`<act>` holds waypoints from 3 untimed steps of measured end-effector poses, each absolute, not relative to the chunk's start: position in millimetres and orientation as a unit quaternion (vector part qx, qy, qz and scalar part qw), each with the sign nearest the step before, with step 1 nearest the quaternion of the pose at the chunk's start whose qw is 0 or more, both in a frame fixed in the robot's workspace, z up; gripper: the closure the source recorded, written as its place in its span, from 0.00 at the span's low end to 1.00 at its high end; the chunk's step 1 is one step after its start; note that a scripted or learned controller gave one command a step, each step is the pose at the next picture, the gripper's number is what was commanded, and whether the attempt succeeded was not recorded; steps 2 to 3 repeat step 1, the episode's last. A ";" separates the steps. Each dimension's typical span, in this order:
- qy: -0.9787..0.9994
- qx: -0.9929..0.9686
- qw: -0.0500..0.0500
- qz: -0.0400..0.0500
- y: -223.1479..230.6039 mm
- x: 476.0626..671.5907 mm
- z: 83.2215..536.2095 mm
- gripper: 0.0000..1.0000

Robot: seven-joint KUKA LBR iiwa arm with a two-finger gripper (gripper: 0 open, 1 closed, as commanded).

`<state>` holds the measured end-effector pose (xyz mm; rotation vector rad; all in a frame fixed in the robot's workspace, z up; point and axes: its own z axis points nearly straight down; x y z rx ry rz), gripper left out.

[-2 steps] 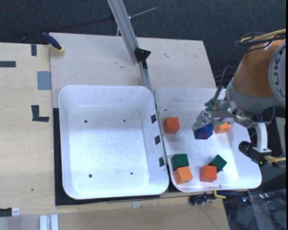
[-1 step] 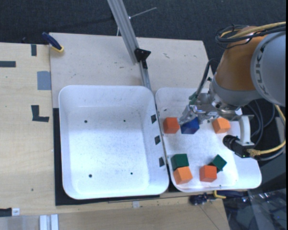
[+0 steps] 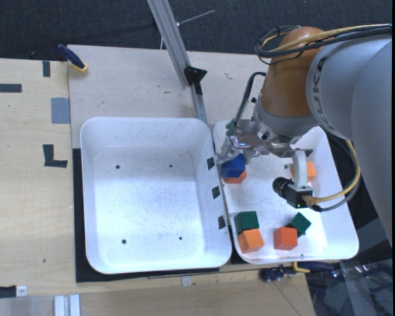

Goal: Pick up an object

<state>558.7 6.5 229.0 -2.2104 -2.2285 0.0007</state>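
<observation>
The small blue block (image 3: 234,168) sits in the right-hand white bin (image 3: 336,239), close against the wall it shares with the left-hand white bin (image 3: 92,176), and it seems to rest on something reddish, though the view is too cramped there to be sure. To do this step well, you want the fingers set squarely on two opposite faces of the block and low enough to bite before any lift, with care for the nearby wall, which could catch the outer finger. The two-finger gripper (image 3: 236,151) hangs directly over the block, touching or nearly so; its fingers are hidden under the wrist hardware, so you cannot tell whether they are apart, together or clamped.
</observation>
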 end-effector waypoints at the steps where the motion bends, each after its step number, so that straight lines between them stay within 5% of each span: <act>1: -0.710 -0.704 0.001 0.000 64.7 578.4 232.8 1.00; 3: -0.710 -0.704 0.001 0.000 64.7 578.4 232.8 1.00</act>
